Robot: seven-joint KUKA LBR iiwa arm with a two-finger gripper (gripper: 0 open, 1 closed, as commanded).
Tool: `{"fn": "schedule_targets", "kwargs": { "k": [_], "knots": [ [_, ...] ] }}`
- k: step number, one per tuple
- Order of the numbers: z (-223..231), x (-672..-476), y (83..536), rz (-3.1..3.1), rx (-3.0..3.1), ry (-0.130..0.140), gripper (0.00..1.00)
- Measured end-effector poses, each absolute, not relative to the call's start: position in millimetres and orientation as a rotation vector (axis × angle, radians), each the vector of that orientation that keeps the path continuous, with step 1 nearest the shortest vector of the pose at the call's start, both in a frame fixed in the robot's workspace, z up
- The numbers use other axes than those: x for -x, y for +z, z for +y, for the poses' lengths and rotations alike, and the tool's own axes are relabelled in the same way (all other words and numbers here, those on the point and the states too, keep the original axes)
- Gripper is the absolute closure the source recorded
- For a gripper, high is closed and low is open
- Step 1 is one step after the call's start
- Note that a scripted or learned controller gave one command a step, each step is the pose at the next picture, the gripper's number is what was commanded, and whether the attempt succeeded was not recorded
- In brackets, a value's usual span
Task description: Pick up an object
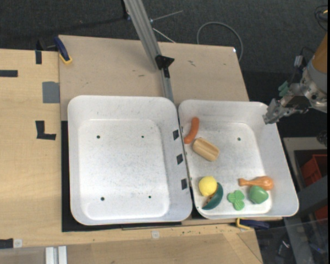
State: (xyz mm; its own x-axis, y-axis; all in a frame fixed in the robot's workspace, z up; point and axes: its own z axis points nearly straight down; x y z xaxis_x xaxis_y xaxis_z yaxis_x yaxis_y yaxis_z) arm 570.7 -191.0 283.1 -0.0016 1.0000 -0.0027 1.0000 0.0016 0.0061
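Observation:
The right bin (264, 147) holds several toy foods. An orange sausage (191, 130) lies near its left wall, with a tan bread roll (205, 149) just below it. Along the front sit a yellow lemon (207, 185) on a dark green piece (214, 199), a small green clover-shaped piece (236, 199), a green pepper (258, 194) and an orange drumstick-like piece (257, 182). My gripper (273, 113) hangs at the bin's far right corner, over the rim, away from all the objects. Nothing shows between its fingers.
The left bin (121, 158) lies beside the right one, with black clips along the shared edge. A slanted metal rail (146, 29) runs down to the bins' far junction. A blue and yellow clamp (63, 51) sits at the board's far left corner.

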Motion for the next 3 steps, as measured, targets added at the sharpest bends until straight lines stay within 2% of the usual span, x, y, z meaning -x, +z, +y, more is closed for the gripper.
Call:
{"fn": "schedule_targets", "kwargs": {
  "k": [3],
  "knots": [
    [-23.0,-535.6,269.4,2.232,-2.216,-0.001,1.0]
  ]
}}
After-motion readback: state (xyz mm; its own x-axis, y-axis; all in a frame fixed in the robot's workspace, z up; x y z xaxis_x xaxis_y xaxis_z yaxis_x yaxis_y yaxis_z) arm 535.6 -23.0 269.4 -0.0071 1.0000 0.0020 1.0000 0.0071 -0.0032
